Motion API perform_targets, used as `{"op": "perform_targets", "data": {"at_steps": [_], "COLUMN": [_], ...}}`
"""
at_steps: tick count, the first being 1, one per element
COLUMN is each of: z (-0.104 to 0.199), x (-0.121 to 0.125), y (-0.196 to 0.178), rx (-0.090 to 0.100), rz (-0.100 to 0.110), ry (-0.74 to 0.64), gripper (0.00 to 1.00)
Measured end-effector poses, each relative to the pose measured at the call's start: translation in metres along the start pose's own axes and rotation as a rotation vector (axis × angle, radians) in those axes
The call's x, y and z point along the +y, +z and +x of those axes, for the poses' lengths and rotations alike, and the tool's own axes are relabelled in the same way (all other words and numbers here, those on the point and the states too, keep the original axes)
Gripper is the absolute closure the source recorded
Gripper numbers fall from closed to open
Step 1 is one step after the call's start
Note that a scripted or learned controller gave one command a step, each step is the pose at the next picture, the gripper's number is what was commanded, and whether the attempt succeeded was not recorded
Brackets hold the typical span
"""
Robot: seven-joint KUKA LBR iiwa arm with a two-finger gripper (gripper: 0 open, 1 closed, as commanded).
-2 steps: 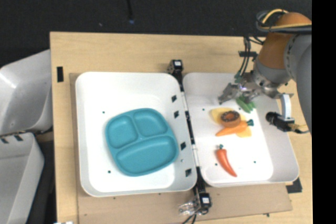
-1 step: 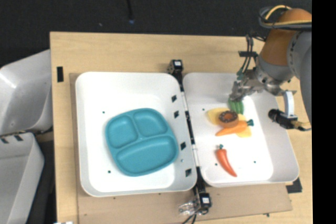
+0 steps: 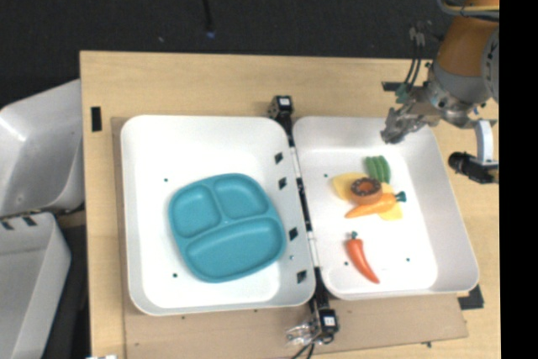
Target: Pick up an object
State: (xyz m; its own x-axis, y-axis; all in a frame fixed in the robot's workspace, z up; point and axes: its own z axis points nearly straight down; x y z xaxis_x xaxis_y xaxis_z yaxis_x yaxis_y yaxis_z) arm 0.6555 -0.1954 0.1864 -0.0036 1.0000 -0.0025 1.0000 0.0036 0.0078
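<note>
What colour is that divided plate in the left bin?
Light blue. The divided plate shows clearly in the camera view, lying in the left bin.

toy vegetables (image 3: 370, 189) cluster mid right bin (image 3: 420, 265); bare floor around.

Glossy white plastic bins (image 3: 210, 126), matt blue plastic divided plate (image 3: 225, 225), pale wood-look bench (image 3: 210, 84).
</note>
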Motion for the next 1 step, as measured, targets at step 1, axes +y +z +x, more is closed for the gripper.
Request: {"op": "perform_targets", "data": {"at_steps": [1], "z": [-0.0018], "x": [0.0018], "y": [-0.0553], "rx": [0.000], "rz": [0.000], "ry": [-0.001], "gripper": [1.00]}}
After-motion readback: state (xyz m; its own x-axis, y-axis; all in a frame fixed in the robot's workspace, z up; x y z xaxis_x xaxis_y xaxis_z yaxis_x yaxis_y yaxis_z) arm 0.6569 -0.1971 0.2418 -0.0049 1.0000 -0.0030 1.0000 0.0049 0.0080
